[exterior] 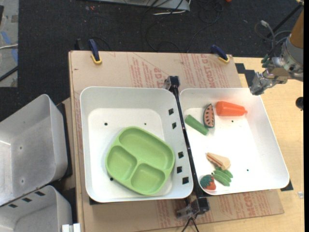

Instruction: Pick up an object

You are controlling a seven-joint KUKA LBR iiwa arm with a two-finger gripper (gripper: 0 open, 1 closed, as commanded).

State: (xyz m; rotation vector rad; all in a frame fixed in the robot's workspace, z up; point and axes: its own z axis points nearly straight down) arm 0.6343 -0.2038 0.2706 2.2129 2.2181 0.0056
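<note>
The right bin holds several toy foods. An orange carrot lies near its far edge, with a watermelon slice and a green bean pod just left of it. Near the front lie a tan sandwich wedge, a green leafy piece and a strawberry. My gripper hangs above the bin's far right corner, up and to the right of the carrot, with nothing seen in it.
In the left bin lies a green divided plate. Two clamps hold the board's far edge. White tubs stand off the bench at the left. Cables trail across the dark floor beyond.
</note>
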